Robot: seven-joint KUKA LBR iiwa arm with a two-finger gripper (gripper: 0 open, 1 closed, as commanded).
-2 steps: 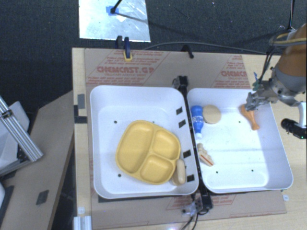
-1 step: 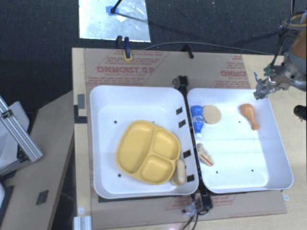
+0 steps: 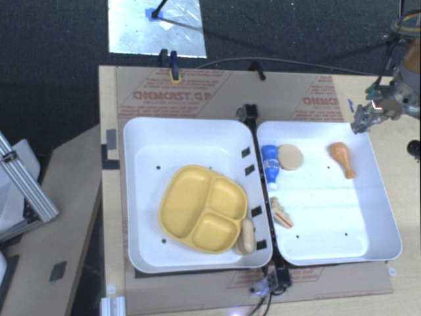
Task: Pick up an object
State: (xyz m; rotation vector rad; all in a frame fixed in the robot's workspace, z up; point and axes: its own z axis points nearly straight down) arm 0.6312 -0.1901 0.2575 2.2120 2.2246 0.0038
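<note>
Camera view has the jaws (image 3: 364, 120) hovering just past the right bin's (image 3: 342, 255) far right corner, can't tell how they're set, so it's still approach, next up dropping onto something like the orange drumstick toy (image 3: 342, 157) near that corner.

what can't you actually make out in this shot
- Gripper, camera view: small and blurred at the right bin's far corner; whether it is open or shut cannot be told.
- Arm: cut off by the right edge.
- Small item by the divider in the right bin: too small to identify.
- Blue object: partly against the divider, so its full shape is unclear.
</note>
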